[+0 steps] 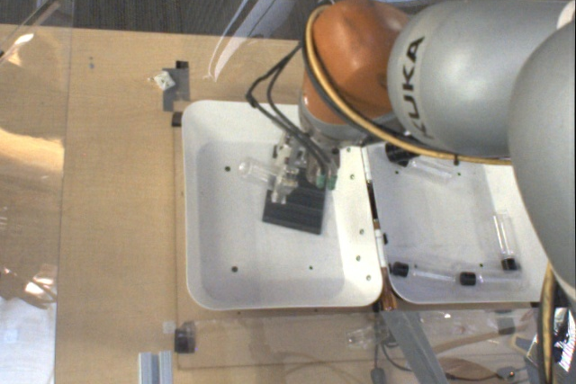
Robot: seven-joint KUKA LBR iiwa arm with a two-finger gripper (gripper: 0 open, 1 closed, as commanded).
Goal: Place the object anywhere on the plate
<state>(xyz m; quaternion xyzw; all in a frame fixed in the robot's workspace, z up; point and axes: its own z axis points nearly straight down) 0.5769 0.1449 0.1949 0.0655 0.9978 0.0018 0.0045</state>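
Hovering gripper over left bin, clear tube lying just left of jaws, touching dark plate; jaw state unreadable

Just below the gripper lay a matt black ribbed plate on the smooth, glossy white plastic bin, beside a clear tube.

White bins, a black ribbed block, clear tubes with black caps, a grey-and-orange arm.
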